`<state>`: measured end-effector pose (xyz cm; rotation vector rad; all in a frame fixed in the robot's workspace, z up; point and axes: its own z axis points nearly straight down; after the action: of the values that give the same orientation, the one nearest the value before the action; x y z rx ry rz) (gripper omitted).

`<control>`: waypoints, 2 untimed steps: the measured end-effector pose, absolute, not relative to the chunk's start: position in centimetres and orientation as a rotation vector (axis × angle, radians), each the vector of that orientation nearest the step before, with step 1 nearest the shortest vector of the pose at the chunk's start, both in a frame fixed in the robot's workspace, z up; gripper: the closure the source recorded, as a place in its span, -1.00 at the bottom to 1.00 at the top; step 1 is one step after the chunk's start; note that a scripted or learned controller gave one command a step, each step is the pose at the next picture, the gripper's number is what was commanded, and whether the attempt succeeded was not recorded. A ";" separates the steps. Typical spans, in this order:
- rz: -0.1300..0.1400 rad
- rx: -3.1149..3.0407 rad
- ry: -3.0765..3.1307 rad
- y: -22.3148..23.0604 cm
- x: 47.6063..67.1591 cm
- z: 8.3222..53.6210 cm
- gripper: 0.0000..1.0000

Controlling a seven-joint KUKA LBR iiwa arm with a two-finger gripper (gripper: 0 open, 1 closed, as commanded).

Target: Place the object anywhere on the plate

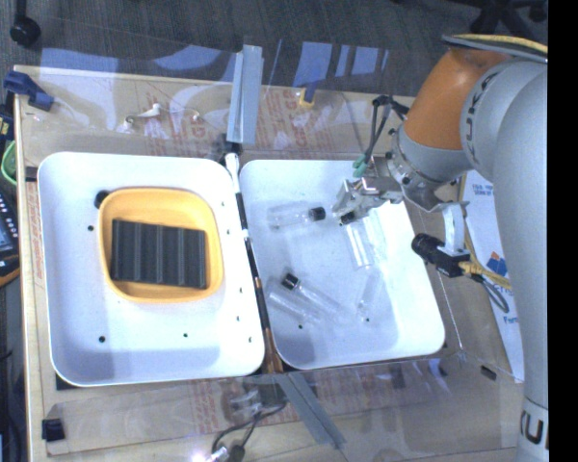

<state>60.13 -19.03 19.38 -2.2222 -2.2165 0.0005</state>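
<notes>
A yellow plate [158,207] with a dark ridged insert lies in the left bin [67,325]. Several clear tubes lie in the right bin [414,325]. One with a black cap [295,217] is at the upper left. Another black-capped one [302,298] lies lower down. Two more clear tubes [363,258] lie toward the right. My gripper [353,208] hangs low over the upper part of the right bin, just right of the upper capped tube and above the right-hand tubes. I see nothing clearly held in it.
A metal divider rail [243,94] rises behind the gap between the bins. The grey arm with its orange band [443,94] comes in from the upper right. Papers and cables lie on the bench to the right of the bins.
</notes>
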 end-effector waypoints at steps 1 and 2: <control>0.002 -2.158 -2.278 -11.9 58.5 22.5 1.00; 0.003 -2.066 -2.362 -4.6 59.8 22.1 1.00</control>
<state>59.80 -4.62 22.09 -2.0664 -2.3622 0.0030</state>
